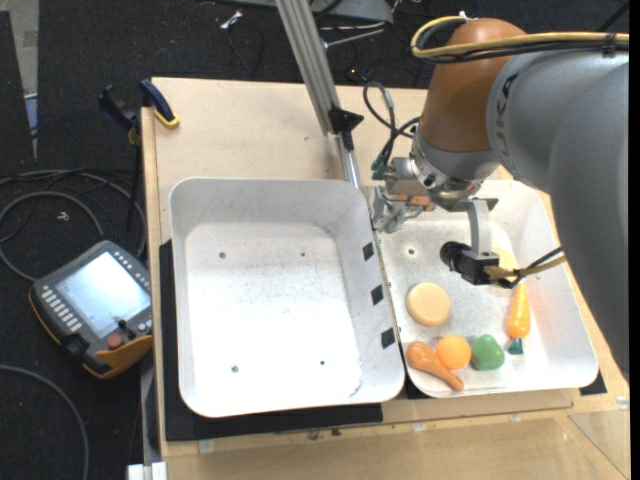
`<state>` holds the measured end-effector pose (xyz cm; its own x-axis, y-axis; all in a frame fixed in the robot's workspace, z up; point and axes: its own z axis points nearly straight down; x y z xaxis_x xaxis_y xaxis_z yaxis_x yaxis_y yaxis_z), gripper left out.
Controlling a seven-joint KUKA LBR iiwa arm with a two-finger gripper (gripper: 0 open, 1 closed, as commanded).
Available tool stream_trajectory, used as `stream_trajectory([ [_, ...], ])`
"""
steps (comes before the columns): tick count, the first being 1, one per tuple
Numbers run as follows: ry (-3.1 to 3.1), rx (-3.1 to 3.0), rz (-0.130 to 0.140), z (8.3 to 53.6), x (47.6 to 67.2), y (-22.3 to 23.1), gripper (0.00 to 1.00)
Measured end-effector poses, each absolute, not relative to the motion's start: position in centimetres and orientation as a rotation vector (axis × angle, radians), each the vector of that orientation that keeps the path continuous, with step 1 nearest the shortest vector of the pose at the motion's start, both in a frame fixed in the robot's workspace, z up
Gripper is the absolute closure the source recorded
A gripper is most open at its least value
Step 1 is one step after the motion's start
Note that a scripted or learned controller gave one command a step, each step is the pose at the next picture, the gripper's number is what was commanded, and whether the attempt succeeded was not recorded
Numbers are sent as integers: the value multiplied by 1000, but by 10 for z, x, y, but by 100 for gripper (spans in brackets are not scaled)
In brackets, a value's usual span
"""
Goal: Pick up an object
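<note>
**binwatcher:** What step would you call this? The hand [392, 211] sits at the far left corner of the right bin [560, 353], just beside the wall it shares with the left bin [270, 298]. I can't see anything held in it, so to me it's the approach and no grab has been made yet.

**kuka_fan:** Yep, reaching stage. Everything pickable lies toward the near end of that right bin. There's a pale round disc [428, 303], an orange ball [454, 351] with a green piece [487, 352] just beside it, an orange gourd-shaped piece [428, 359] touching the ball, and a carrot [518, 313] off to the right. The disc is nearest the hand but clearly apart from it. My guess is the next move means sliding toward the near side, centring over one thing, then dropping. The ball, green piece and gourd are bunched up, so the disc or the carrot looks like the easier target.

**binwatcher:** Is the hand wide or narrow?

**kuka_fan:** Can't tell. The wrist looms over it, and what pokes out is a dark jumble. The arm also covers the far right part of the bin, so anything under there is hidden.
</note>
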<state>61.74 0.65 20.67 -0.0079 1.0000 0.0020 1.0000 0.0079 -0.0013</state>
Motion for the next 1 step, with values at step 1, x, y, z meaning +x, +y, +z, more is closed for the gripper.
stream_trajectory([
  [1,-2230,-2212,-2,205,620,56,100],
])
